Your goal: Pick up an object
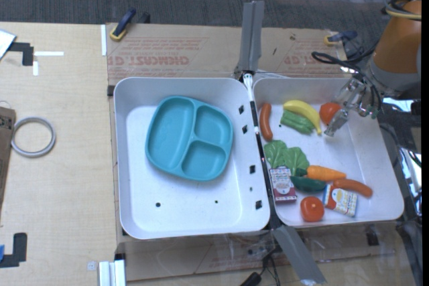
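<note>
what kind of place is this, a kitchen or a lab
Most likely a robotics lab bench, not a kitchen: the robot arm reaches over two white bins, the toy food looks plastic, and cardboard and a tape roll lie on the bench.

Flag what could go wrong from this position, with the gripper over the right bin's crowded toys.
The gripper sits beside the orange-red toy, close to the banana and green pepper; closing here may nudge them or catch two at once. It is also near the right bin's far corner, so a descent might clip the wall.
</note>
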Controlling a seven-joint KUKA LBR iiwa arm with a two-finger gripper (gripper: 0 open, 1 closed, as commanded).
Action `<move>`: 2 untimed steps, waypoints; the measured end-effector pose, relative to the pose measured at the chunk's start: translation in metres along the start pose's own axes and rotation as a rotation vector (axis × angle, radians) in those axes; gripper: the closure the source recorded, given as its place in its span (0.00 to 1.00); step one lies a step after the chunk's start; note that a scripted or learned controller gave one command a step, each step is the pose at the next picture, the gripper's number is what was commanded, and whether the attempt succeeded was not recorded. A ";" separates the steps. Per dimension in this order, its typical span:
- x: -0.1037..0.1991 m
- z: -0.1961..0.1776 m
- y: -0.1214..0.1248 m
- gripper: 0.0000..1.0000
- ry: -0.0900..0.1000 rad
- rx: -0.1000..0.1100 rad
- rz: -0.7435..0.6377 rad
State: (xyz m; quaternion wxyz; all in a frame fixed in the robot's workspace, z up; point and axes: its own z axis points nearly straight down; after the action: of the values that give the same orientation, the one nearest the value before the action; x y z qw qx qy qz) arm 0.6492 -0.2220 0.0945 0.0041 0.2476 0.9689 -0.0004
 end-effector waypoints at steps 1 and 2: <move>-0.002 -0.001 0.002 0.00 -0.001 -0.001 -0.229; -0.004 -0.012 0.003 1.00 -0.009 -0.004 -0.227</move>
State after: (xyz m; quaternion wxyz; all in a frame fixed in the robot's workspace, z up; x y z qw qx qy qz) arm 0.6542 -0.2213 0.1068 0.0090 0.1363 0.9906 -0.0001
